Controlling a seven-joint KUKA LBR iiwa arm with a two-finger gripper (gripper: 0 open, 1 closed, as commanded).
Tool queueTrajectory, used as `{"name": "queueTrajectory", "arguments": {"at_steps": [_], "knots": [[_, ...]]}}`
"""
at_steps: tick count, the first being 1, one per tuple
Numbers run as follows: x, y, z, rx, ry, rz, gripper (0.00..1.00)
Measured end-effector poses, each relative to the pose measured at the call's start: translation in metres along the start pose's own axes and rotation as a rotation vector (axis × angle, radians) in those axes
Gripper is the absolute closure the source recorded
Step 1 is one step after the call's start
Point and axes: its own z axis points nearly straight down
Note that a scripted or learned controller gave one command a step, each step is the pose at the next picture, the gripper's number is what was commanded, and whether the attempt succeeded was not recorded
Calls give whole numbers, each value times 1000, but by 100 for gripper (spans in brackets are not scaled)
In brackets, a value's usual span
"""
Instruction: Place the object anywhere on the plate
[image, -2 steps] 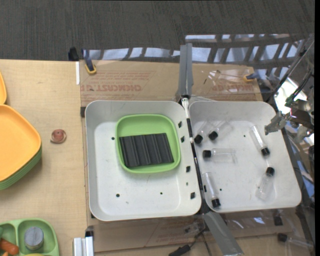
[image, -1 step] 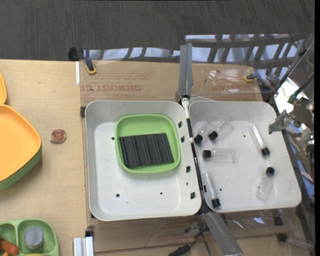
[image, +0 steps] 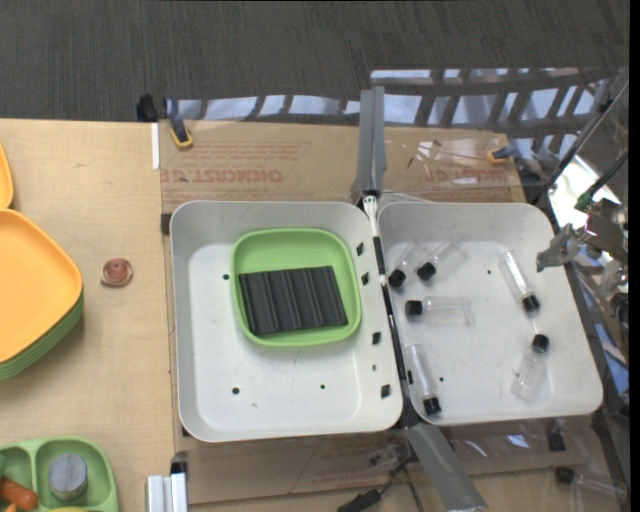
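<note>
We see clear, black-capped tubes (image: 436, 307) scattered loose across the right bin (image: 490, 400), at three o'clock from the green plate (image: 295, 250) in the left bin (image: 280, 410); a dark ribbed block (image: 292, 299) already lies on the plate.

Black ridged block (image: 292, 300) fills green plate (image: 292, 246); surrounding bin floor (image: 290, 400) open.

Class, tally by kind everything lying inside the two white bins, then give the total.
Green plate: 1
Dark ribbed block: 1
Clear tubes with black caps: 6
Total: 8
</note>
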Motion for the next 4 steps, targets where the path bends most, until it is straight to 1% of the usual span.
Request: {"name": "queueTrajectory", "arguments": {"at_steps": [1, 2, 3, 4], "knots": [[8, -19, -11, 0, 1, 49, 0], [-11, -11, -9, 0, 0, 160, 0], [-6, -16, -7, 1, 0, 169, 0], [-7, -18, -6, 0, 1, 260, 0]]}}
